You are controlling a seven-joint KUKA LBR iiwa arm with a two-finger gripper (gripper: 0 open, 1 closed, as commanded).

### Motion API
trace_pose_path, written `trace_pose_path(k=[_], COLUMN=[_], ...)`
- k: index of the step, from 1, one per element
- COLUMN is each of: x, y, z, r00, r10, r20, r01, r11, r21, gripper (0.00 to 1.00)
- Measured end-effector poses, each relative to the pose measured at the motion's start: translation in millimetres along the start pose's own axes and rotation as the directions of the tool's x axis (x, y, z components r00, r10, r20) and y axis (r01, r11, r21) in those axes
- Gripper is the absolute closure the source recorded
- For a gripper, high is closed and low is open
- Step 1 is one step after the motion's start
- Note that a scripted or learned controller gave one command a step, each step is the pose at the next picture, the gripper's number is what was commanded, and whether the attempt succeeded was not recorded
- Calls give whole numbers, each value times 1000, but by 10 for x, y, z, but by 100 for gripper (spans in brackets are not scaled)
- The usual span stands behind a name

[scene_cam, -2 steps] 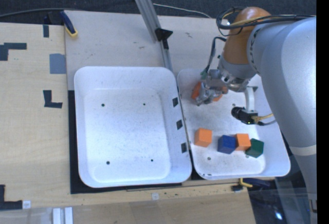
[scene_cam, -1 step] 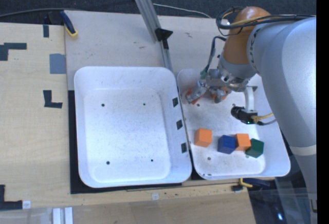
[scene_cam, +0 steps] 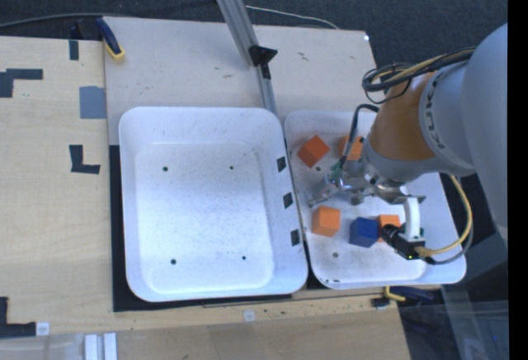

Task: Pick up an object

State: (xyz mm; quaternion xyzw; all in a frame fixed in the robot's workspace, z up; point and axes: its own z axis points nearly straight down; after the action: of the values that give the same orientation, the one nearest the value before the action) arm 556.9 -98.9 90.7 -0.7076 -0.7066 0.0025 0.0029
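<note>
1. Where the arm (scene_cam: 437,115) reaches in from the right, its gripper (scene_cam: 342,181) hangs low over the right bin (scene_cam: 429,267), in that bin's middle.
2. I cannot tell how the fingers stand; the metal parts at the tip are small and blurred, and no block can be seen between them.
3. Four orange blocks and one blue block lie in the right bin, all small cubes with plain matte faces.
4. One orange block (scene_cam: 313,150) sits in the bin's upper left part, tilted so a corner points up the frame.
5. Another orange block (scene_cam: 351,147) lies beside it toward the arm, partly hidden by the wrist.
6. A third orange block (scene_cam: 326,220) rests in the bin's lower left part, just below the gripper.
7. Next to that one lies the blue block (scene_cam: 364,232), and a smaller orange block (scene_cam: 389,221) touches the blue block's far side.
8. Left of the right bin stands the left bin (scene_cam: 132,185), touching it along one edge.
</note>
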Motion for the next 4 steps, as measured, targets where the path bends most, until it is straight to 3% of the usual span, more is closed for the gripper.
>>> trace_pose_path(k=[2, 3, 4], x=[75, 79, 76], y=[-737, -729, -732], z=[-25, -118, -112], r00=[1000, 1000, 1000], r10=[-4, -6, -5], r20=[-4, -5, -5], r01=[4, 6, 5], r11=[1000, 1000, 1000], r21=[-11, -10, -9], gripper=[0, 100, 0])
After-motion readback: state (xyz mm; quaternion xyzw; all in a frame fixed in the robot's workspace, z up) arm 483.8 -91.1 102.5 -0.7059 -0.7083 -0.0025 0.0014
